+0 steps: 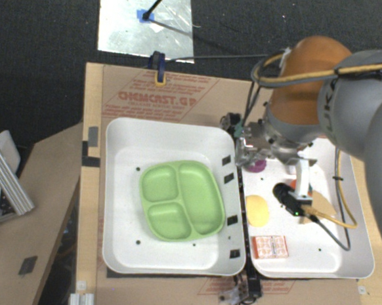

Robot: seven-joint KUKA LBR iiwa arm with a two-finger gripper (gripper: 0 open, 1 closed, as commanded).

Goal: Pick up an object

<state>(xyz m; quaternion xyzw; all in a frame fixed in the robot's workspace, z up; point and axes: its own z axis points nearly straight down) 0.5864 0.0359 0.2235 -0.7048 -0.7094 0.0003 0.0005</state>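
Small red-and-white patterned flat box (269, 245): placed at the near edge of the right shallow white bin (357, 260). Yellow oval piece (257, 210): set by that bin's left wall. Small purple object (258, 165): lodged towards the far left corner, just below the gripper (247, 148); whether it is open or closed cannot be told. Step judged: approach for grasp. A secure closing on the purple object and a straight lift are called for next.

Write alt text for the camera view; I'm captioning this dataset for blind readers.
A grey arm reaches from the right, its gripper low over the far left corner of the right white bin, beside a small purple object. That bin also holds a yellow oval piece and a red-patterned packet; the left bin holds a green three-compartment tray.
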